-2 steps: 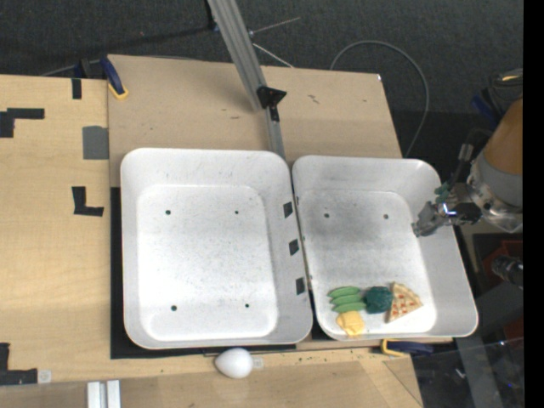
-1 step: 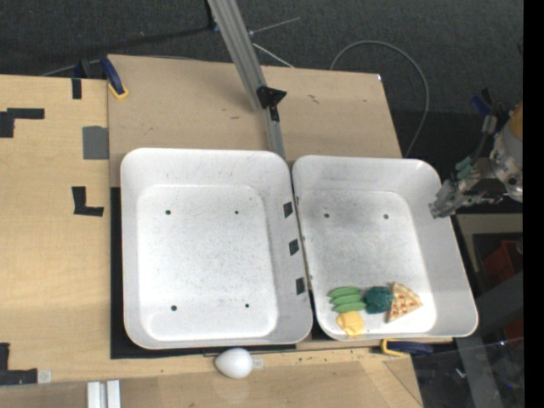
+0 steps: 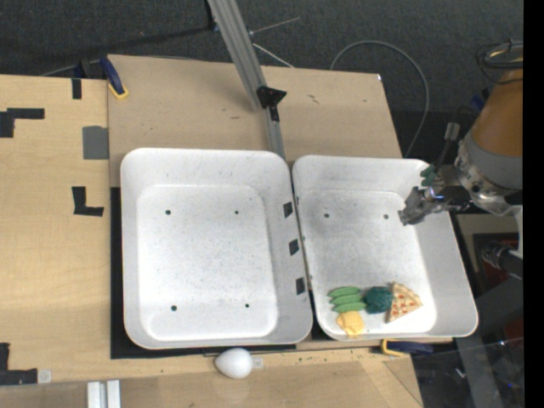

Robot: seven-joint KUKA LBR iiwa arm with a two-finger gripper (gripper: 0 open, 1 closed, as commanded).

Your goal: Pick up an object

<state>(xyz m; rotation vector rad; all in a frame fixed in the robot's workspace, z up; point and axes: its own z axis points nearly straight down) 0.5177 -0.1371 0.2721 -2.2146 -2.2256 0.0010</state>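
Note:
Several small toy foods lie at the near edge of the right bin (image 3: 357,228): a green pea pod (image 3: 345,296), a dark teal broccoli piece (image 3: 377,297), a pizza slice (image 3: 403,301) and a yellow piece (image 3: 350,321). My gripper (image 3: 414,208) hangs over the right bin's far right side, well back from the toys. Nothing shows between its fingers.
The left bin (image 3: 204,245) sits beside the right one. A white egg-shaped object (image 3: 234,363) lies on the bench in front of the left bin. A metal pole (image 3: 242,45) slants in from the top, ending near the bins' shared far corner.

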